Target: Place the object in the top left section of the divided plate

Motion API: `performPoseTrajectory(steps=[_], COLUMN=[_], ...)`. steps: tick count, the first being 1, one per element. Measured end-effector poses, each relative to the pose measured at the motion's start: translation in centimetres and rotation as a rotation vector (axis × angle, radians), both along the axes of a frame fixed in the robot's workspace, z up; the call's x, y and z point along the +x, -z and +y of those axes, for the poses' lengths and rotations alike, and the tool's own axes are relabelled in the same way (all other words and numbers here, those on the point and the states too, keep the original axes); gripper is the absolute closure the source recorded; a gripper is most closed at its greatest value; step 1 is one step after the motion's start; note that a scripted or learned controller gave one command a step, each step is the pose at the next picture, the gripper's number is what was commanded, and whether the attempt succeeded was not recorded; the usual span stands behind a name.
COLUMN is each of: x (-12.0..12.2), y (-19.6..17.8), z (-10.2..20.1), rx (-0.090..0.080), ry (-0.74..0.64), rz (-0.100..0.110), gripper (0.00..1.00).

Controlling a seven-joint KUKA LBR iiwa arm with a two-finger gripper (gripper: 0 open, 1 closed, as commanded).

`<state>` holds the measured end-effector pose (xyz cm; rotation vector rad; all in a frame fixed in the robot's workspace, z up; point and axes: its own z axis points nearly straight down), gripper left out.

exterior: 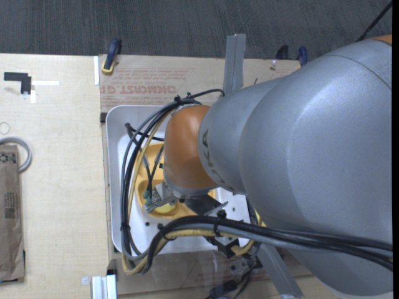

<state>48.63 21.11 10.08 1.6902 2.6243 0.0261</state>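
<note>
My grey arm (299, 148) covers most of the view, and its orange band (184, 145) hangs over the white bin (114, 167). Below the band, the gripper (157, 199) points down into the bin, largely hidden by the wrist. A yellow divided plate (142, 180) lies under it, with just a strip of its left rim and a patch near the gripper showing. A small yellow piece (164, 209) sits right at the gripper's base. I cannot tell whether it is part of the plate or a separate object. The plate's sections are hidden.
Black cables (132, 167) loop from the wrist across the bin's left side. A cardboard sheet (149, 83) lies behind the bin, with a blue and yellow clamp (111, 56) at its corner. A metal post (234, 61) stands behind. A brown paper bag (9, 210) lies far left.
</note>
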Motion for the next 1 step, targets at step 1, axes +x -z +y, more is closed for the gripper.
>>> performPoseTrajectory(steps=[1], x=[-0.22], y=[0.00], z=[-0.38], rx=[0.013], ry=[0.093], rz=[0.002], gripper=[1.00])
